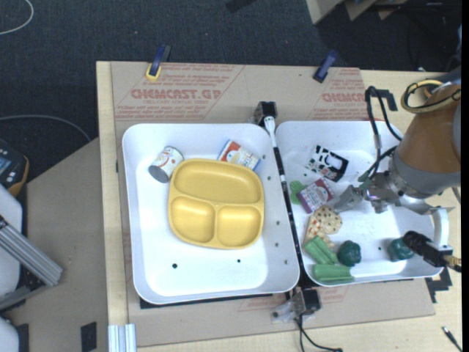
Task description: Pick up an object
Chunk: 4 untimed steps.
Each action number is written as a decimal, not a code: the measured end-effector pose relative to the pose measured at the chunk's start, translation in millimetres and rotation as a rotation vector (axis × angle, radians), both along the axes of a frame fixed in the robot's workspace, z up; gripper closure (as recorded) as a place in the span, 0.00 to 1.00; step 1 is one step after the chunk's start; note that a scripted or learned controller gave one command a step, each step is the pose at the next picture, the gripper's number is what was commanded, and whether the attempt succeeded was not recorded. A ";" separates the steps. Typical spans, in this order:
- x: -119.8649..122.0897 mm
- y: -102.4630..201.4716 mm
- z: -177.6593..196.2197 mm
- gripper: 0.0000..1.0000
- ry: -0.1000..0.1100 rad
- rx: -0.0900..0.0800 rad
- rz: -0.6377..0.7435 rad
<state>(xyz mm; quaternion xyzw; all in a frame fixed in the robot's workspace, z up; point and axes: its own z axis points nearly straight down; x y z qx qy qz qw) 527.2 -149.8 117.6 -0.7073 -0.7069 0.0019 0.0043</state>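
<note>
Arm (429, 149) is reaching in from the right and hanging over the right bin (293, 139), with the gripper (350, 199) sitting low near the bin's middle. Can't tell from this angle how the gripper's set, and nothing is visibly caught in it.

Stuff in the right bin is lying all around it: a black-and-white packet (327, 162) toward the back, a purple wrapper (314, 195) just left of the gripper, a speckled cracker-looking thing (322, 223) below that, green pieces (326, 261) along the front edge, and a dark teal blob (399, 250) off to the right.

Left bin (146, 218) is holding a yellow divided plate (217, 202), with a small can (165, 163) lying on its side at the plate's back-left corner and a little carton (238, 154) just behind the plate. Both bins are sitting side by side on the worktop (110, 138).
</note>
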 end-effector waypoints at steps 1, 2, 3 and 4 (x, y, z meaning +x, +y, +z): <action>1.2 0.1 -31.9 0.00 -0.009 -0.002 -0.001; 2.9 0.4 -18.9 1.00 -0.016 -0.002 -0.001; 7.2 2.8 24.6 1.00 -0.014 -0.006 0.002; 4.4 -7.5 76.7 1.00 -0.015 -0.006 -0.001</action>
